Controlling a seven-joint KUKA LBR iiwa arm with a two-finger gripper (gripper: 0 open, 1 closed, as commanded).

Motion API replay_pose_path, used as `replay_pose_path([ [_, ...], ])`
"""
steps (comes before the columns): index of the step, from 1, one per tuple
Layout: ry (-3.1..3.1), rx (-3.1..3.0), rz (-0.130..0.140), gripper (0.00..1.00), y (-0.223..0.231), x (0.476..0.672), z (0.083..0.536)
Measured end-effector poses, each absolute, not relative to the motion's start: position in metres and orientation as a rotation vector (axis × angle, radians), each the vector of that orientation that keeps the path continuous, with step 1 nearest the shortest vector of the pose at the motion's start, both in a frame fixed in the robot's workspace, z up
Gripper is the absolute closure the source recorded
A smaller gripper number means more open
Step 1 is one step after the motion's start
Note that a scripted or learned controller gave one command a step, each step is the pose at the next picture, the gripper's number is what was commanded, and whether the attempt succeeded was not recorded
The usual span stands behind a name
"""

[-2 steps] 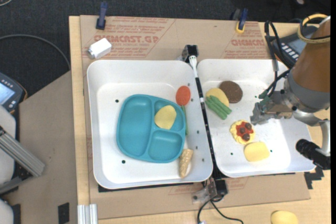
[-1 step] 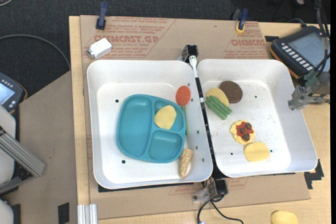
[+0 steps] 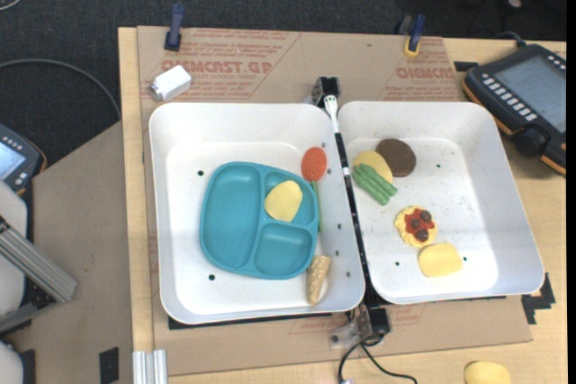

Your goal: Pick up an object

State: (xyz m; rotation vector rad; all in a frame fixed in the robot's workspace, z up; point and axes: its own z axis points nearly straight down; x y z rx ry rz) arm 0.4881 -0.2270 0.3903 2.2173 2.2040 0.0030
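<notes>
Seen from above at a slant: two white bins side by side on a brown cardboard sheet (image 3: 270,58), on the worktop (image 3: 549,220).

In the left bin (image 3: 171,193), lying flat, a teal divided plate (image 3: 236,220). In the upper right compartment of this plate, a pale yellow piece (image 3: 284,200). Just beside the upper right corner of the plate, on the bin floor, an orange-red round piece (image 3: 314,164). At the lower right corner of the plate, touching its edge or nearly so, a tan oblong piece (image 3: 318,280), close to the bin wall.

In the right bin (image 3: 504,193), near the upper left, a dark brown disc (image 3: 396,156) with a yellow wedge (image 3: 373,165) touching its left side. Directly below the wedge, a green ridged piece (image 3: 374,183), lying at a slant. Further down, near the middle, a small yellow piece with red spots (image 3: 417,226), and just below that a plain yellow lump (image 3: 440,261).

On the cardboard above the left bin, a small white block (image 3: 171,83). At the far edge of the cardboard, a blue clamp (image 3: 174,27) and a yellow and blue clamp (image 3: 414,33). Right of the bins, a dark control pendant (image 3: 526,94).

State of the tool: cannot tell.
</notes>
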Motion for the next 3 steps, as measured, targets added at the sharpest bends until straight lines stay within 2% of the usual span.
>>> replay_pose_path([
  [1,2.217,2.215,0.003,1.00,-0.224,0.480,0.406],
  [2,2.220,2.218,0.000,1.00,-0.224,0.480,0.404],
  [3,2.230,2.232,-0.008,1.00,-0.223,0.478,0.250],
])
